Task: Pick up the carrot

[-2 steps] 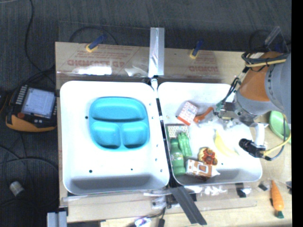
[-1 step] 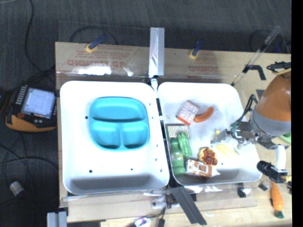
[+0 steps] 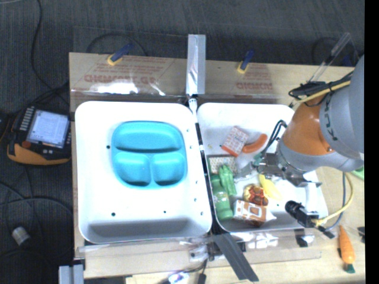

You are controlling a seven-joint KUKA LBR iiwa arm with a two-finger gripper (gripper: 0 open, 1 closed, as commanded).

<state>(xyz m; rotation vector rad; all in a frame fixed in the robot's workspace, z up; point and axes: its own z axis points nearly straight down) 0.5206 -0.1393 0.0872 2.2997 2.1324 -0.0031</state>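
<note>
You have the arm (image 3: 331, 126) reaching in from three o'clock over the right bin (image 3: 237, 112), its orange band sitting above the bin's right half. The gripper (image 3: 267, 171) hangs low over the clutter near the middle of that bin, and you cannot tell how it stands or whether it has anything. The carrot (image 3: 346, 248) lies outside both bins, on the bench (image 3: 148, 70) at about five o'clock of the right bin, near the view's lower right corner, well apart from the gripper. Inside the right bin you will see a reddish sausage-shaped piece (image 3: 256, 143) at twelve o'clock of the gripper, a patterned packet (image 3: 235, 139) just beside it at nine o'clock, green items (image 3: 224, 188) along the bin's left wall, and a yellow piece (image 3: 269, 188) just below the gripper. The left bin (image 3: 89, 176) holds a blue divided tray (image 3: 148, 152) near its centre.
</note>
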